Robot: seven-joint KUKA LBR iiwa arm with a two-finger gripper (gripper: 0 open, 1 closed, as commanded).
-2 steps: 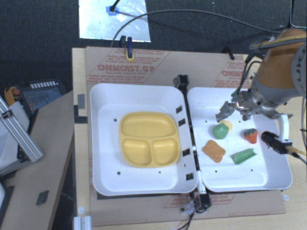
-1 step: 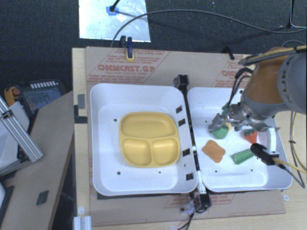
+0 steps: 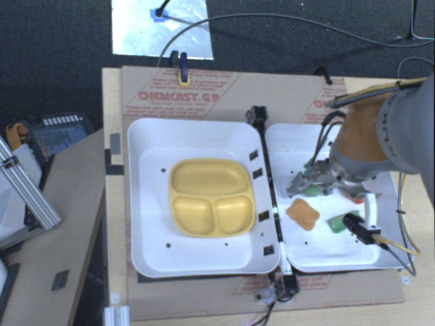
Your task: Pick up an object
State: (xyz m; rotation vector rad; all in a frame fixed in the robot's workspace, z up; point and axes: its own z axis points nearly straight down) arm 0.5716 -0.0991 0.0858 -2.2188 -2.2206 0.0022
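- The left bin (image 3: 151,141) is a shallow white tray of smooth plastic with rounded corners and a few small dark holes in its floor.
- A yellow divided plate (image 3: 207,195) lies flat in the middle of it. It is a matte, rounded rectangle with one wide compartment at the back and two smaller ones at the front.
- The right bin (image 3: 287,145) has the same white plastic and shape. It sits just beside the left one, with a black clip-studded strip (image 3: 266,175) running between them.
- Both bins rest on a brown cardboard sheet (image 3: 204,87) printed with red lettering.
- The grey arm (image 3: 401,124), smooth and rounded with an orange band (image 3: 357,138), reaches over the right bin from the right.
- The gripper (image 3: 304,184), of bare grey metal, hangs low over the middle of the right bin. I cannot tell whether it is spread or pressed together, and nothing can be seen held in it.
- An orange piece (image 3: 302,214), flat, rounded and bread-like, lies on the right bin's floor just in front of the gripper, apart from it.
- A small green block (image 3: 336,222), with hard edges, lies near the orange piece on its right.
- A red sliver (image 3: 355,197) shows at the arm's edge, too hidden to name.
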